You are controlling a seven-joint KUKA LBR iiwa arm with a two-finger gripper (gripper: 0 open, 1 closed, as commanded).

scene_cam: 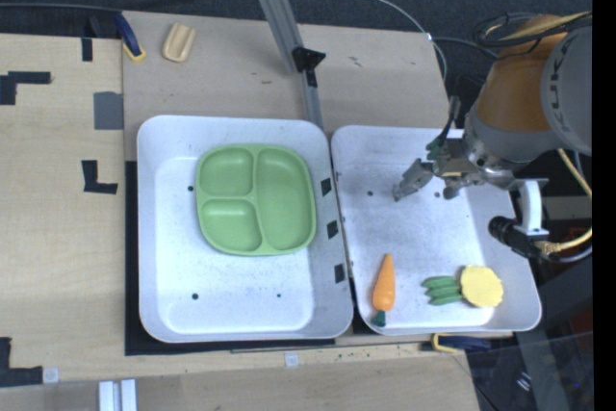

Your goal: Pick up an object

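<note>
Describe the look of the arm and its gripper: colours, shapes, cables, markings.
The arm is bulky and rounded, with a grey casing and a broad orange band above the wrist. Thin yellowish cables loop over its top, and a white cable arcs across the bench towards it. The gripper is small, of dull grey metal with dark parts. A white bracket with a black fitting sits beside it. No markings are legible.

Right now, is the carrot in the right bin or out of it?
In. The carrot lies flat on the right bin floor, near its front edge, left of the green beans.
</note>
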